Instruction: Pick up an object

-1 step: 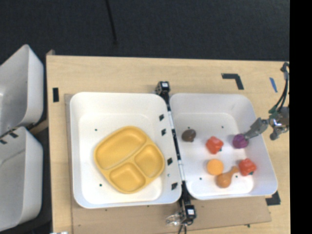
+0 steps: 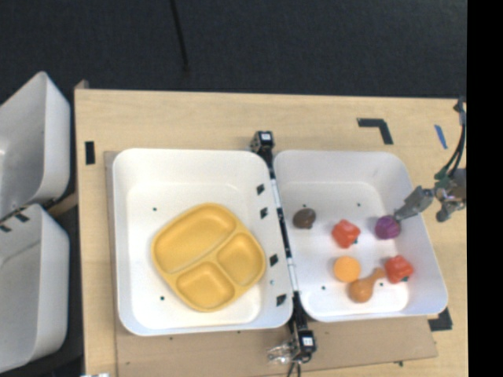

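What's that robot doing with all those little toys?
It is trying to pick one up. Its hand reaches in from the right, low at the purple toy in the right bin, with nothing lifted yet. Nearby lie a brown toy, two red ones and two orange ones. A yellow tray sits in the left bin.

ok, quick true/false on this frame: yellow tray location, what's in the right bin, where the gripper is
1. The yellow three-compartment plastic tray lies in the left white bin. True.
2. The tray holds a red piece. False: its compartments hold nothing.
3. The right white bin holds six small pieces. True: brown, two red, purple, orange, tan.
4. The gripper is over the left bin. False: it is at the right bin's right side, next to the round purple piece.
5. The brown piece touches the purple one. False: they lie apart.
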